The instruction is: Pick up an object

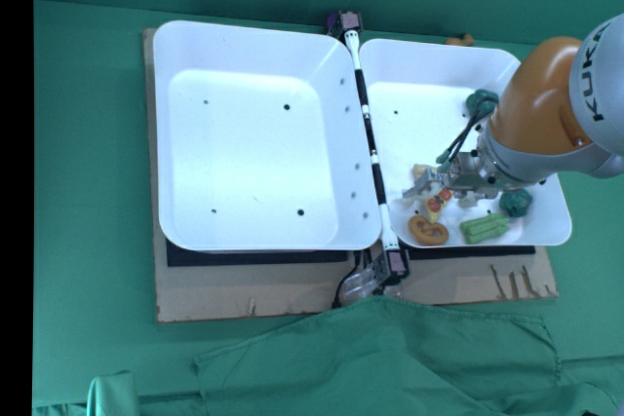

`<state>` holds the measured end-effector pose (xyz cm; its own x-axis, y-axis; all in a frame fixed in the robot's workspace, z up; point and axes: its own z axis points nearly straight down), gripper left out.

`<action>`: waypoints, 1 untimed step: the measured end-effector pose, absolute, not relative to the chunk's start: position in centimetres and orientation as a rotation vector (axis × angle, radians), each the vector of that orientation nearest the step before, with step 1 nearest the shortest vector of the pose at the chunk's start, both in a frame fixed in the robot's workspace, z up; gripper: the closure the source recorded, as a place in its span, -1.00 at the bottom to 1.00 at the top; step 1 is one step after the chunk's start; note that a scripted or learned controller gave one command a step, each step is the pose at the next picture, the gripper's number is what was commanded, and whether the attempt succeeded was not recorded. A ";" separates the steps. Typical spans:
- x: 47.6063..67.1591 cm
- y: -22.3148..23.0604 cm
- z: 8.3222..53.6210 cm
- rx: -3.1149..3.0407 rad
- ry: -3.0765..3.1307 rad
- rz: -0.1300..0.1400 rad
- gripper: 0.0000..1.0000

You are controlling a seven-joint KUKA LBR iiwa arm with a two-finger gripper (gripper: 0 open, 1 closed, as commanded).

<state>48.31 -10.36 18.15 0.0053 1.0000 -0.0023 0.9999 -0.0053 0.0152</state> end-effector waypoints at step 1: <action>47.3 -11.1 18.5 2.213 2.206 0.020 -1.00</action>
<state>47.26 -11.09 18.45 0.0029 1.0000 -0.0029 0.9998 -0.0028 0.0207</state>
